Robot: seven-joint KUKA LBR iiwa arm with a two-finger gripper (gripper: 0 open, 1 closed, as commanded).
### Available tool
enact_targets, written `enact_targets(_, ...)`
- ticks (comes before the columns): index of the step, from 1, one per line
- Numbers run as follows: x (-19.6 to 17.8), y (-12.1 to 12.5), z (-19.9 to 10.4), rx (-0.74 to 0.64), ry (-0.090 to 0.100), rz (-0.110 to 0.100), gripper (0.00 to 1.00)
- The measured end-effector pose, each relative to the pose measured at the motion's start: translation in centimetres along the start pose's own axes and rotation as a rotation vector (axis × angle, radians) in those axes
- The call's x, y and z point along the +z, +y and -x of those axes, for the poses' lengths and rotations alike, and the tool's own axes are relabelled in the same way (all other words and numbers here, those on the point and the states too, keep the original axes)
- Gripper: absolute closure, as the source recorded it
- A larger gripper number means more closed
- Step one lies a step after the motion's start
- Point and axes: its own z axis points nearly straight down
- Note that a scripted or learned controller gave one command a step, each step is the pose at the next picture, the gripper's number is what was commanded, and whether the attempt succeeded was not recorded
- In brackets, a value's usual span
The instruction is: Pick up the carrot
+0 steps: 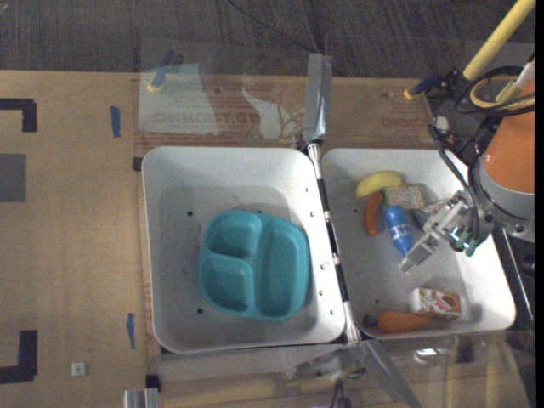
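The carrot is orange with a dark stub at its left end. It lies flat along the front wall of the right bin, just left of a small juice carton. My gripper hangs over the middle of the right bin, up and to the right of the carrot and well apart from it. Its fingers stand open with nothing between them, pointing left toward a blue bottle.
The right bin also holds a yellow banana, a speckled tan block and a red-orange sausage near the back. The left bin holds a teal divided plate. A metal divider separates the bins.
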Motion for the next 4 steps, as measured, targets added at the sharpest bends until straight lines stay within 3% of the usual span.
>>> enact_targets(1, 10.2, -1.1, 0.9, -0.177, 0.002, -0.001, 0.0)
enact_targets(2, 16.9, -0.4, 0.8, -0.408, -0.009, 0.006, 0.0)
enact_targets(3, 2.3, -0.2, 0.2, -0.527, -0.001, 0.001, 0.0)
enact_targets(4, 16.4, -0.6, 0.8, -0.655, -0.003, 0.002, 0.0)
